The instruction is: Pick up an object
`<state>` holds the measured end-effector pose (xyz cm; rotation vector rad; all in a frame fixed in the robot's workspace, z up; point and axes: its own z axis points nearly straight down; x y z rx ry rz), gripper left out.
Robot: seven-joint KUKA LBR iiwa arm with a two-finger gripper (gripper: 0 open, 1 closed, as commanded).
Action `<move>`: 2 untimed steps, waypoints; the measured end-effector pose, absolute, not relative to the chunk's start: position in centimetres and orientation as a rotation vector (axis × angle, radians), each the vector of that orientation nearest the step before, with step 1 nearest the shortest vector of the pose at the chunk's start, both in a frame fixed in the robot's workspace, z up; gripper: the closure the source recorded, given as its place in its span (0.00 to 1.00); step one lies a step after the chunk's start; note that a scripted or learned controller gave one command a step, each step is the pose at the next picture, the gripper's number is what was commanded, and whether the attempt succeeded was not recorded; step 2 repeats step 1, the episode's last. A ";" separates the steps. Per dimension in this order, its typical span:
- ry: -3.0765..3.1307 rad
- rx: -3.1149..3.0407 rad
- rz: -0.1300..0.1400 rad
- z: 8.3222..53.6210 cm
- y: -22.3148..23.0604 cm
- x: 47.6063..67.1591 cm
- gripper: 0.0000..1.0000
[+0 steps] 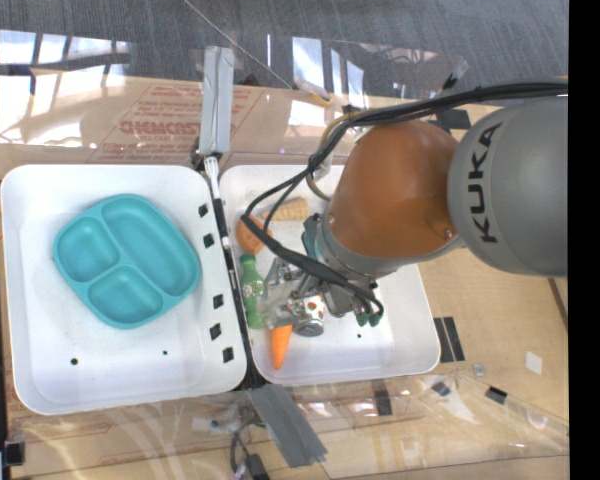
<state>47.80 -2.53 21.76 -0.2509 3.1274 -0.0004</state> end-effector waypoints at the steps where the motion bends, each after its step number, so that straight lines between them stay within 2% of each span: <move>1: 3.080 -0.597 -0.001 21.7 -3.9 48.6 1.00; 2: 3.080 -0.597 -0.001 21.7 -3.9 48.6 1.00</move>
